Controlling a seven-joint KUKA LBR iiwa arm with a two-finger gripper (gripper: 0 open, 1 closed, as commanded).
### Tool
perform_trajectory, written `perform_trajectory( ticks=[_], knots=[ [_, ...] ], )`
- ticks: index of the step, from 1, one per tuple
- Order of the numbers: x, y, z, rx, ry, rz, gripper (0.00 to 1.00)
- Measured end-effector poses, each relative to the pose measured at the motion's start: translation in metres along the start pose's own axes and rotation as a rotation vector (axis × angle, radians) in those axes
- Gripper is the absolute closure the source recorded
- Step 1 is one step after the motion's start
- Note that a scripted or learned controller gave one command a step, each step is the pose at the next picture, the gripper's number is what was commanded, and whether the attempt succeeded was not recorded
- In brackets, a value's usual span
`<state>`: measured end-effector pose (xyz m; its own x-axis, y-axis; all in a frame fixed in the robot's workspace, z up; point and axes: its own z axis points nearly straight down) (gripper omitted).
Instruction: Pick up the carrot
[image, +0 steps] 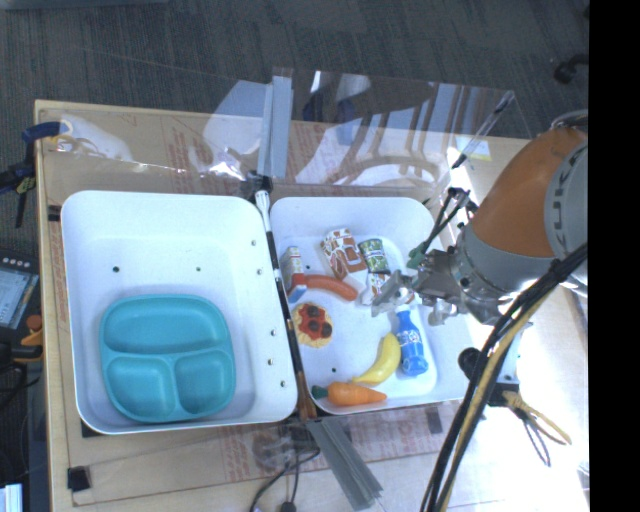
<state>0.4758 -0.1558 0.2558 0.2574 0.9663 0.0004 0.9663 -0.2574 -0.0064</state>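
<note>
My gripper (392, 290) hovers above the right bin's (420, 215) middle, its state untellable, so next I must reach toward the carrot (355, 394) at the near edge.

the tool (388, 292) blurs against the toys beneath; its fingers are unclear, and the arm (530, 215) hides the bin's (340, 205) right wall.

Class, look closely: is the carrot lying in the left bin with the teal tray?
No, the carrot lies in the right bin, beside the banana.
</note>
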Motion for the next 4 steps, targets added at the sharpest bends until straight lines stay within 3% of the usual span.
perform_trajectory(
  ticks=[1,2,3,4],
  knots=[
    [0.029,0.049,0.07,0.003,0.0,-0.047,0.0],
    [0.024,0.123,0.149,-0.017,-0.005,-0.386,0.0],
    [0.037,0.165,0.151,-0.023,-0.007,-0.367,0.0],
    [0.062,0.11,0.145,-0.048,-0.039,-0.88,0.0]
  ],
)
